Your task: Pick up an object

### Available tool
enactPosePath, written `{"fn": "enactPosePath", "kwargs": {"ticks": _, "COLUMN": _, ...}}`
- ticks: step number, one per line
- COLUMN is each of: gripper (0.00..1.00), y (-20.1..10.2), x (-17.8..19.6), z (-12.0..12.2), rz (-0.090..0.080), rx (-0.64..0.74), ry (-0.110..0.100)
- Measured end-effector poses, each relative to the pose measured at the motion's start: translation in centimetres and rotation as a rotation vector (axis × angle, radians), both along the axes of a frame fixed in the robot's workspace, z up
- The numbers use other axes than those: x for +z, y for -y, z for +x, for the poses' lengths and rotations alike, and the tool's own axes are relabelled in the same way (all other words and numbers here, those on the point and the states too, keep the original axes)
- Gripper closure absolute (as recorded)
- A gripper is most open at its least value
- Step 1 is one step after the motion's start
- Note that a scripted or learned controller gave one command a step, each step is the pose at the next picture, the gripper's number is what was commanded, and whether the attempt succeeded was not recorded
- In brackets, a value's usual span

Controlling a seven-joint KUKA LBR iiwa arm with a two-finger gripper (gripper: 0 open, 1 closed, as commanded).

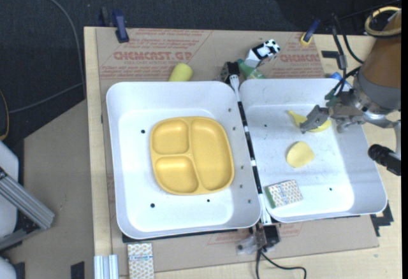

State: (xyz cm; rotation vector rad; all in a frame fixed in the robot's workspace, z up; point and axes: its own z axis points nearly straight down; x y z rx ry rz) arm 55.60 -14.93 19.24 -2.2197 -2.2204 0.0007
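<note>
In the right bin (344,198), a flat yellow piece (298,118) lies near the back. My gripper (326,122) hangs over its right end, reaching in from the right. The fingers (312,121) stand apart, so the gripper is open, and the yellow piece's right end shows between them. I cannot tell whether they touch it. A rounded pale yellow object (299,155) sits in the middle of this bin, clear of the gripper. A small patterned packet (285,193) lies at the bin's front left corner.
The left bin (127,112) holds a yellow divided plate (191,155). Behind the bins on the bench lie a yellow cylinder (181,72) and a black-and-white object (264,51). Blue clamps (119,26) grip the back edge.
</note>
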Motion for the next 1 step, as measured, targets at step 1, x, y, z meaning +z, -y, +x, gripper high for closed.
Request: {"fn": "enactPosePath", "kwargs": {"ticks": 1, "gripper": 0.00, "y": -1.59, "x": -10.65, "z": 1.41, "rz": 0.000, "rx": 0.000, "ry": -0.001}}
